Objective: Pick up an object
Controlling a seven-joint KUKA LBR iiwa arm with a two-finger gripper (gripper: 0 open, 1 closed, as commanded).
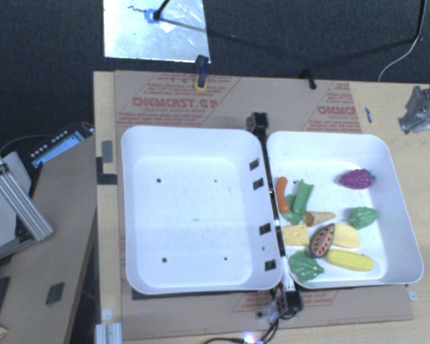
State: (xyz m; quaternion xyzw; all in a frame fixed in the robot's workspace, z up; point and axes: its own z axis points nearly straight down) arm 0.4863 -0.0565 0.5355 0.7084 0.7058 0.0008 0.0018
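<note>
Camera view has the gripper (420, 112) parked way out at the right edge, up off the bench and well apart from the bins, and it's too small and blurry there for me to tell what the jaws are doing, so I won't guess. Everything worth picking sits in the right white plastic bin (387, 156), mostly bunched in its lower left part. If it were me, I'd skip the pile: the brown oval seed-looking piece (321, 240) is touching the pale yellow wedge pieces (344, 235), with the yellow toy corn cob (350, 260) just beside them, so a grab there likely nudges neighbours or closes on two things. The purple plastic grape bunch (356, 179) stands on its own near the upper right with bare floor around it, and the small green leafy toy (362, 216) below it is nearly as free. I'd come straight down over the grapes, close across the narrow way, and stay off the bin wall. The orange toy carrot (282, 195) hugs the divider side, awkward for fingers. The left white bin (136, 192) only shows a few dark dots. Both bins sit on a printed cardboard sheet (179, 95) over a light wooden bench, dark carpet behind, and a shiny silver foil sheet (155, 18) up top.
</note>
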